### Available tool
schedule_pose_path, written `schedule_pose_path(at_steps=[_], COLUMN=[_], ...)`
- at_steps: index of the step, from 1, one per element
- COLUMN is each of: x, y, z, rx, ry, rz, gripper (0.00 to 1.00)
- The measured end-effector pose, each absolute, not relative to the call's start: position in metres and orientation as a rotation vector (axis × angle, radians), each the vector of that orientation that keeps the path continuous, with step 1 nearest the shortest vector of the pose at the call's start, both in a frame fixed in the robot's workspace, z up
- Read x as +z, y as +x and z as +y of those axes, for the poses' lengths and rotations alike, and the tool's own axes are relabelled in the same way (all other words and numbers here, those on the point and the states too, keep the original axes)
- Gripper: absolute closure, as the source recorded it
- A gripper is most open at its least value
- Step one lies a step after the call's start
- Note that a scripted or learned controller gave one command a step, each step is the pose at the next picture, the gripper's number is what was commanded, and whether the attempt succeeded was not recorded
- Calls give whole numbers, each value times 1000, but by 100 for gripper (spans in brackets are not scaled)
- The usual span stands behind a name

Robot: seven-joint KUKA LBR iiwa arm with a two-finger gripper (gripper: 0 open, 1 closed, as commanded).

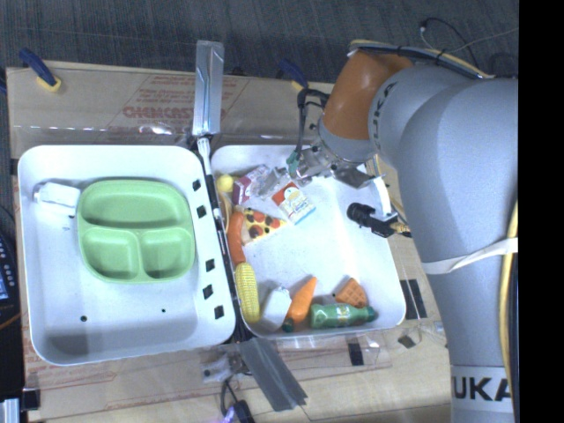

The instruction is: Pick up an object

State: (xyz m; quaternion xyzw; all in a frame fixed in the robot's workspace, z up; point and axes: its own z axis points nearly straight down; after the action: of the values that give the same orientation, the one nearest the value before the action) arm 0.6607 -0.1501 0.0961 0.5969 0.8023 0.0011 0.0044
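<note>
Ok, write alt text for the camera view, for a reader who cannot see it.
A grey robot arm reaches from the right, its gripper low over the far end of the right bin, which is cluttered with toy food including a carrot and corn cob. The left bin holds a green divided tray.

A robotics lab bench. A grey industrial arm (449, 166) reaches over two white bins (53, 324) clamped to a cardboard-covered bench (115, 95); toy food (300, 300) fills one bin.

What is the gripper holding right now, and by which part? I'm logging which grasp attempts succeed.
It cannot be told. The gripper sits low over the clutter at the back of the right bin, by the small carton, with nothing visibly between its fingers.
</note>
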Motion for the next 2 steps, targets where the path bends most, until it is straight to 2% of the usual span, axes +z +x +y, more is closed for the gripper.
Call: schedule_pose_path(at_steps=[1, 2], x=[89, 88], y=[619, 657], z=[-174, -159], rx=[-6, -6], ry=[2016, 2311], rz=[2417, 2135], gripper=[0, 0])
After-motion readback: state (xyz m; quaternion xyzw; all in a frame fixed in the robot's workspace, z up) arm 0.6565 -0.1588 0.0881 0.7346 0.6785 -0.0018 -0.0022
